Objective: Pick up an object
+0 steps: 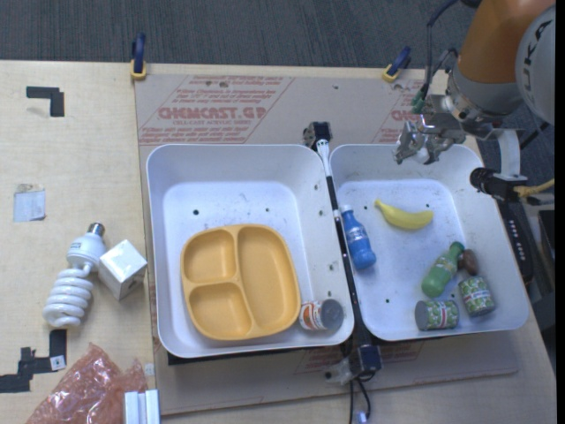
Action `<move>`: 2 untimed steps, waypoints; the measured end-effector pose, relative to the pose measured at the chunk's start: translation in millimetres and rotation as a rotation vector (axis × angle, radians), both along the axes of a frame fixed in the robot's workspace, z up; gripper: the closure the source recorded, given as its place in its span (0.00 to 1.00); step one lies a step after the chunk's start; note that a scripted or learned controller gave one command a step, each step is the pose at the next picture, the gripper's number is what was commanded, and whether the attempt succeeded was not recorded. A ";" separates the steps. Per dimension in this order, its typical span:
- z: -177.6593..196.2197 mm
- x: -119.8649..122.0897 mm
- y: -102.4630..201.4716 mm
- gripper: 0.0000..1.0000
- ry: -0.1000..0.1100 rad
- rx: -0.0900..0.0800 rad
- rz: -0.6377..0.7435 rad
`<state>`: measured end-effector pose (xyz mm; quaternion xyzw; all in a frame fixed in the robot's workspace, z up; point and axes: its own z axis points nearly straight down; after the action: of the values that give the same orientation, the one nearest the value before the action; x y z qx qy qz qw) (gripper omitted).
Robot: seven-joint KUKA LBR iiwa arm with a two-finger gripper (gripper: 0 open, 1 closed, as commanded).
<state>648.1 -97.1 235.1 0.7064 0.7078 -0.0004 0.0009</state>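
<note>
Sitting nearest in the right bin (494,321): two little green cans (437,314), plus a yellow banana (405,216) lying further back. Gripper (422,140) is hovering over the far rim, can't tell if it's open.

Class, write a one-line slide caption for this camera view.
Gripper above right bin's far edge; banana and bottles below.

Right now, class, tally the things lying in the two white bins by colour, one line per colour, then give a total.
Yellow: 2, the divided tray and the banana
Blue: 1, the bottle
Green: 3, the bottle and two cans
Orange and grey: 1, the small can
Brown: 1, a small item, too small to identify
Total: 8
</note>
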 end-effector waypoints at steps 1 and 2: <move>18.7 -4.1 -18.4 1.00 0.000 0.000 -0.003; 36.8 10.9 21.2 1.00 0.000 0.000 0.000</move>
<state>659.0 -75.9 271.9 0.7064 0.7078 -0.0004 0.0006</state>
